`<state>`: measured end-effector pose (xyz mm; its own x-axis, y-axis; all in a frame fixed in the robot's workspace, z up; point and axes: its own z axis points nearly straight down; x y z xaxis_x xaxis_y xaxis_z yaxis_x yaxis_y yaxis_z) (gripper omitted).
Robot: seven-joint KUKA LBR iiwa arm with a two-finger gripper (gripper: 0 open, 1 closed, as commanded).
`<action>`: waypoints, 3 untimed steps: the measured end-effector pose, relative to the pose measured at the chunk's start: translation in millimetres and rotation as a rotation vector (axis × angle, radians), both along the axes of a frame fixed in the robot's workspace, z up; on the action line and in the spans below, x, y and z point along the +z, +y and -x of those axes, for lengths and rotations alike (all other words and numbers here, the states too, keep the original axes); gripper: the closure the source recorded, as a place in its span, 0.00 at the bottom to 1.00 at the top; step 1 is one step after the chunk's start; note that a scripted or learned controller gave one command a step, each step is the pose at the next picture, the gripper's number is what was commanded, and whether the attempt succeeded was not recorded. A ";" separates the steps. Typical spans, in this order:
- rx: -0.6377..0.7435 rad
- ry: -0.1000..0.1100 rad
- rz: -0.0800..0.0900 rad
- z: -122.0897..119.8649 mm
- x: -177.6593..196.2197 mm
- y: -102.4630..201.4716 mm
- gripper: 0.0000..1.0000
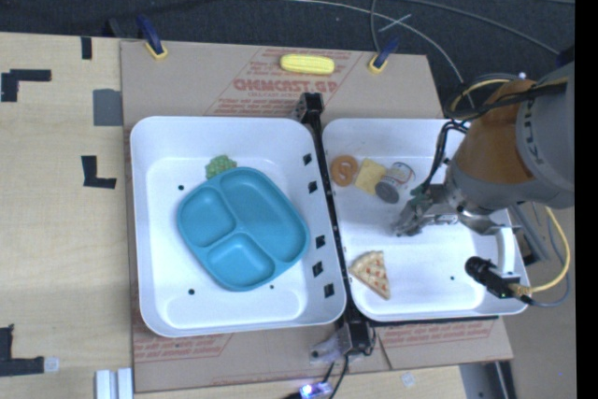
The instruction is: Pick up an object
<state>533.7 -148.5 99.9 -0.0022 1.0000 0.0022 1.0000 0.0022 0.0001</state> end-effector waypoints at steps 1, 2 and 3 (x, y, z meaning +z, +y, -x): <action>-0.001 -0.003 0.003 -4.0 42.7 -2.3 1.00; 0.000 -0.005 0.004 -0.5 105.1 -1.2 1.00; -0.001 -0.004 0.004 -0.2 151.4 -9.5 1.00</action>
